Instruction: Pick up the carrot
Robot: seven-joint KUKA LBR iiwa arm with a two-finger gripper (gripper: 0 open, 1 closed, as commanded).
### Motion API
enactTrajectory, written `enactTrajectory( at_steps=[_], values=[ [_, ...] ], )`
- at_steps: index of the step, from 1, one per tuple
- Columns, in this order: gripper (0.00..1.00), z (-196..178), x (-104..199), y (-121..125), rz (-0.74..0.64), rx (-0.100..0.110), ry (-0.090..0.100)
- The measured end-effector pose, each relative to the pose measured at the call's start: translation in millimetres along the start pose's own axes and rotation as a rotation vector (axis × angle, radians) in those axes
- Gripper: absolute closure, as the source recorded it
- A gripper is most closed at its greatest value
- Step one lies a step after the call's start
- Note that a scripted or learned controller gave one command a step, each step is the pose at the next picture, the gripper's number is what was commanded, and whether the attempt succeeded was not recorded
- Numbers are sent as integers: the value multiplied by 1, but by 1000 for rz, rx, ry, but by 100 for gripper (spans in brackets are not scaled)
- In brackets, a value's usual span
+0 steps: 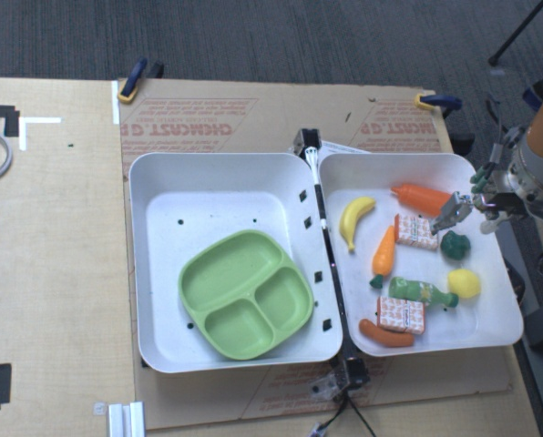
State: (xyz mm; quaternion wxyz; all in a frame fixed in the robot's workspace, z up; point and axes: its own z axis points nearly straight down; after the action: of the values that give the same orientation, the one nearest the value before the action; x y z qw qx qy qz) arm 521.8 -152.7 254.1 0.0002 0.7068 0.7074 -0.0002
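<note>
Nearest you, a glossy sausage (386,334) lies at six o'clock in the right bin (504,330), a printed carton (401,314) touching it. Your carrot (384,252), a smooth tapered orange cone with a green stub, sits mid-bin, between the curved banana (355,220) and another carton (417,232). At three o'clock the gripper (453,213) hovers with metal jaws slightly apart, clamping nothing. The left bin (153,244) holds a matte green divided plate (245,293).

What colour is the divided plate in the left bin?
Light green: the divided plate, seen in the camera view.
</note>
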Motion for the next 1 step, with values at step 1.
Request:
enactTrajectory(
  at_steps=[1],
  values=[
    [0, 113, 55, 33, 43, 1, 1]
  ],
)
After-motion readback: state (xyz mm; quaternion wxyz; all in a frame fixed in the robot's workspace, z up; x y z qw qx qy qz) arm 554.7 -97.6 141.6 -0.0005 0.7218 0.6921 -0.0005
